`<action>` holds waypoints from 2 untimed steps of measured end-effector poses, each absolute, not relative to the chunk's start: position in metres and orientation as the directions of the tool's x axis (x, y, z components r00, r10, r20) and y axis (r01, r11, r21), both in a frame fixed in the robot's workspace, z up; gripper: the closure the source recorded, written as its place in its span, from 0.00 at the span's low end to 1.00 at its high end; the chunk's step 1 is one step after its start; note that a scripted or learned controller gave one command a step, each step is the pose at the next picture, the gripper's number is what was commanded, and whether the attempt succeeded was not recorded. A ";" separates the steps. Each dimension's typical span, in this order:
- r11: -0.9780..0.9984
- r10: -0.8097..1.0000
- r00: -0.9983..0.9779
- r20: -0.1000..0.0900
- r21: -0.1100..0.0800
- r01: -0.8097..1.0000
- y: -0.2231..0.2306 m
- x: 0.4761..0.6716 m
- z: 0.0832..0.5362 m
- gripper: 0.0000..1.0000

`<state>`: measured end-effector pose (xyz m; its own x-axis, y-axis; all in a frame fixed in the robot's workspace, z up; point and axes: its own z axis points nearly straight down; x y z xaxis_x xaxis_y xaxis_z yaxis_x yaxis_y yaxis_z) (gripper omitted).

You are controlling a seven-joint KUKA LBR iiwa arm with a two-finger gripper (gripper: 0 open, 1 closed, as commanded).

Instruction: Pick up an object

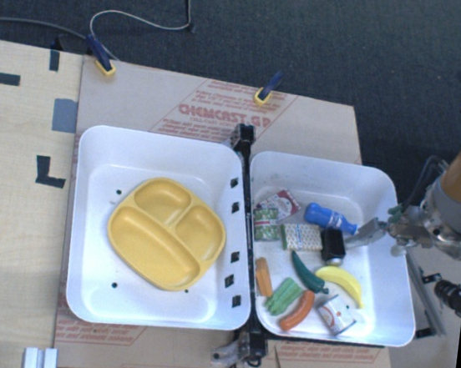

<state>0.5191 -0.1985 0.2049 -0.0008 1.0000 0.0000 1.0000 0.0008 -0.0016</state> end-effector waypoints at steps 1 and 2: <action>0.005 1.000 -0.005 0.004 0.005 1.000 -0.216 0.538 0.086 0.00; 0.008 1.000 -0.008 0.005 0.008 1.000 -0.218 0.534 0.087 0.00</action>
<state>0.5339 -0.2185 0.0870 -0.0078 1.0000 0.0054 0.9999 0.0078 0.0082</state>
